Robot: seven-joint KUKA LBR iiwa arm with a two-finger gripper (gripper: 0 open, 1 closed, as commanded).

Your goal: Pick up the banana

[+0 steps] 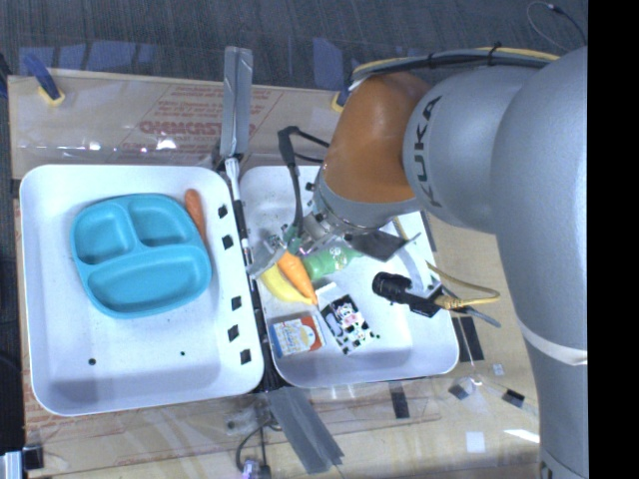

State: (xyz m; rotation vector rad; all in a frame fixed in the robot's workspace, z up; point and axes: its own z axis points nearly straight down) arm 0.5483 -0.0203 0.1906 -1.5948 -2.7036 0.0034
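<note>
My right bin [429,352] holds the banana [280,283] and a carrot [296,271] near its left wall; my gripper's [318,230] state, I cannot tell.

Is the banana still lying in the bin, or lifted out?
In the right bin: the banana lies on its floor, under a carrot.

Robotics lab setup. KUKA arm [479,138] over a wooden counter [130,108] with two white bins [40,297] fixed side by side, toy food and a blue divided plate [140,252] as test objects, cables, dark carpet floor [300,8].
</note>
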